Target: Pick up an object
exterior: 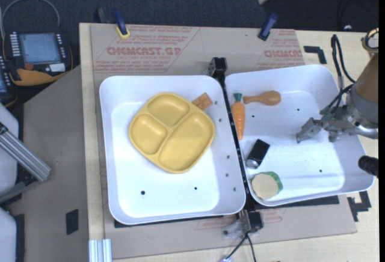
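In the right bin (301,83) lie an orange carrot (239,118) along the left wall, a tan wooden handle-shaped piece (263,98) beside its top, a small black block (258,151) and a round cream disc with a green rim (266,184) at the front left corner. My gripper (319,133) hangs over the right half of this bin, well to the right of those objects. Its fingers (307,130) are spread open with nothing between them.
The left bin (174,194) holds a yellow divided plate (172,131) with a small brown block (202,101) at its upper right edge. A black divider (231,134) runs between the bins. Cables (337,65) hang near the arm at the right.
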Motion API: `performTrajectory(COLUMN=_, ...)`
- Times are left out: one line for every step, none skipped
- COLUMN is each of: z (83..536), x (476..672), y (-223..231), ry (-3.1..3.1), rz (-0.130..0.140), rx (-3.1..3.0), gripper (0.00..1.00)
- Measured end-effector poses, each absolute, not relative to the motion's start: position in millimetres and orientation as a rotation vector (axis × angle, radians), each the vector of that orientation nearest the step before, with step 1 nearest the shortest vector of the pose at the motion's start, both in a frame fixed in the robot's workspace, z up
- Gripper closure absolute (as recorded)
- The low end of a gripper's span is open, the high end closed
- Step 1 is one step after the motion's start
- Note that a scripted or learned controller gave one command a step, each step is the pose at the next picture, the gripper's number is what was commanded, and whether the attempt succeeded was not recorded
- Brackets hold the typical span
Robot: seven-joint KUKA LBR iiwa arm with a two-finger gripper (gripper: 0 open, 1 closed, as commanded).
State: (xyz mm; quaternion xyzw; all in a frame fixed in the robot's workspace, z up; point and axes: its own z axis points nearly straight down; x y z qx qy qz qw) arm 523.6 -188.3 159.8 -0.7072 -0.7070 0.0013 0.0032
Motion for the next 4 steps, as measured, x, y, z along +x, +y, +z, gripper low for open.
performTrajectory(z=100, x=524.9, y=-194, ry=-2.219, rz=0.002, rx=-2.221, gripper=0.0)
performTrajectory(z=115, x=527.3, y=-196, ry=-2.228, rz=-0.002, rx=-2.231, gripper=1.0)
performTrajectory(z=174, x=530.6, y=-188, ry=-2.229, rz=-0.005, rx=-2.224, gripper=1.0)
performTrajectory(z=228, x=529.4, y=-199, ry=-2.227, rz=-0.004, rx=-2.227, gripper=1.0)
